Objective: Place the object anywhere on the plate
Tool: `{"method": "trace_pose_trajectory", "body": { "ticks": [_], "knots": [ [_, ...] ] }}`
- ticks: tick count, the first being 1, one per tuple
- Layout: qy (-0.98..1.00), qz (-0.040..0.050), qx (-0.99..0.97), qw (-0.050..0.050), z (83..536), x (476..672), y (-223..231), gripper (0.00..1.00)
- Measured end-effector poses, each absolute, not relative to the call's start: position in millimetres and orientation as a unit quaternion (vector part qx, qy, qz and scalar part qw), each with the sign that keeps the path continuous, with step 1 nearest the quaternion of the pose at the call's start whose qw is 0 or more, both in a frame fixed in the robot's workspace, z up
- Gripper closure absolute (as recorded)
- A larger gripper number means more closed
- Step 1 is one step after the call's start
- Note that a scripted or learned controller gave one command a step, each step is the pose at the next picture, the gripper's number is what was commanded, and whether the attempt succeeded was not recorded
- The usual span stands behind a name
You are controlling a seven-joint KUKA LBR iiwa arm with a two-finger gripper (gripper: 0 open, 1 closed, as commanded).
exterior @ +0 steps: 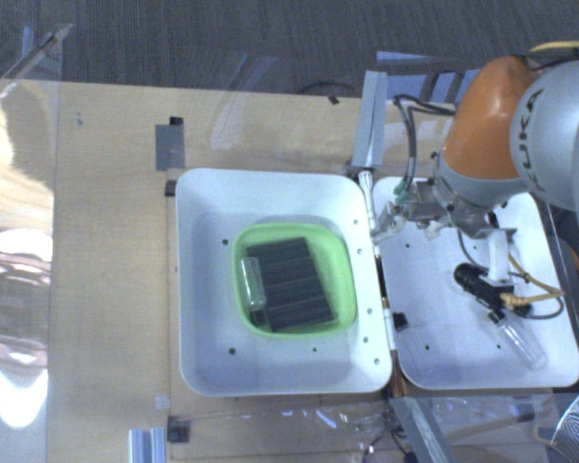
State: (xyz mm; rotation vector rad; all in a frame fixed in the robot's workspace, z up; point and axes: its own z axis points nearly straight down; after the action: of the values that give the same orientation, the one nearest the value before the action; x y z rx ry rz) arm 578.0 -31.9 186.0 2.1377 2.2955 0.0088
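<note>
A green square plate (343, 276) lies in the left white bin (203, 258). On it rests a dark ribbed rectangular object (289, 284), slightly turned, and a small clear tube (252, 280) lies along the object's left side. My gripper (394, 216) hangs over the left edge of the right bin (434, 355), near the wall between the two bins and to the right of the plate. The wrist above hides most of it. I see nothing held in it.
Another clear tube-like piece (519, 343) lies near the front right corner of the right bin. The grey and orange arm (502, 123) covers that bin's far part. A metal post (370, 123) stands behind the gap between the bins.
</note>
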Motion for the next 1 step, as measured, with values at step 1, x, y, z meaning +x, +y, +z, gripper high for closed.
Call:
{"method": "trace_pose_trajectory", "body": {
  "ticks": [1],
  "knots": [
    [0.727, 0.0029, 0.687, 0.002, 185.9, 585.9, -30.7, 0.0]
  ]
}}
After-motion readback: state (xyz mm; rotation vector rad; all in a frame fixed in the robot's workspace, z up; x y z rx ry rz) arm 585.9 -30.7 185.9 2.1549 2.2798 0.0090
